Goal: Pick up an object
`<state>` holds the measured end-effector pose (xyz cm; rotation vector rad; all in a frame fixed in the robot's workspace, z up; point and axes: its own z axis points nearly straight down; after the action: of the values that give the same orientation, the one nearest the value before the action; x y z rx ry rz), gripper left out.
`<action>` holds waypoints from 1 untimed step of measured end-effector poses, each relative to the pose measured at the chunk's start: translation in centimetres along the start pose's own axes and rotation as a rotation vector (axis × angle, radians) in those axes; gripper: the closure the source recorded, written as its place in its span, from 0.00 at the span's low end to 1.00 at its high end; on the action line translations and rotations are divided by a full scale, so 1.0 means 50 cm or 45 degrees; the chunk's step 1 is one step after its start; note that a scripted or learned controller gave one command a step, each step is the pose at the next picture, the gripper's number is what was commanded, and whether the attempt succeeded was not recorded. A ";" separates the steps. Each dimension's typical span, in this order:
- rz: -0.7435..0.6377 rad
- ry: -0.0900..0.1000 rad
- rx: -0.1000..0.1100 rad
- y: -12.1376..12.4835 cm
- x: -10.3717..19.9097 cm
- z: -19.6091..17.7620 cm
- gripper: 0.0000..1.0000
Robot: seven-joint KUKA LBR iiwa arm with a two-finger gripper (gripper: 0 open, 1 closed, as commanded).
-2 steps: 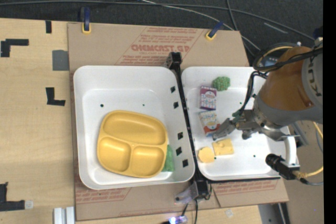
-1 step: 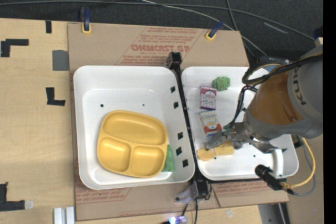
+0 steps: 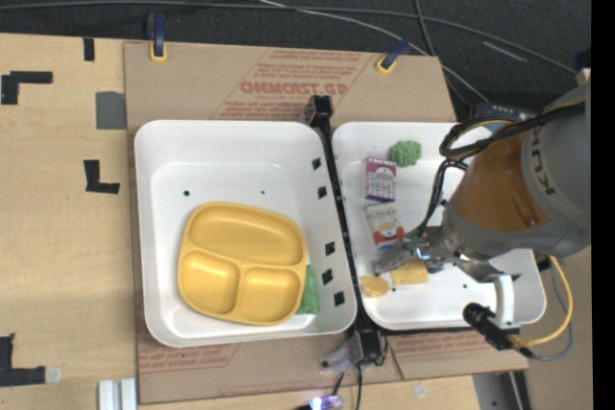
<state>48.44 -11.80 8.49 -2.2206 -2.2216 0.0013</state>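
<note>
1. My pincer (image 3: 402, 256) is down low in the right bin (image 3: 524, 307), near its front. I cannot tell if it is grasping anything, because the tips are too small and dark to make out.
2. Right by my tips lies a pale yellow block (image 3: 409, 276). It looks like it rests on the bin floor, so I think it is not picked up yet.
3. A little more to the left is a small yellow lump (image 3: 375, 284), close to the bin wall.
4. Just past my tips, farther back, is a small red and white packet (image 3: 383, 222).
5. Behind that is a purple and white carton (image 3: 381, 179), then a green bumpy toy (image 3: 405, 152) at the back.
6. Far off to the left, in the left bin (image 3: 159, 149), sits a yellow tray (image 3: 240, 261) with a green thing (image 3: 309, 291) beside it.
7. So I think the grab is only starting. The lift is yet to come.
</note>
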 end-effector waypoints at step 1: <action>0.003 -0.006 -0.012 0.005 -0.005 -0.028 1.00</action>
<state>48.72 -12.04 9.88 -2.2302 -2.2258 -0.0044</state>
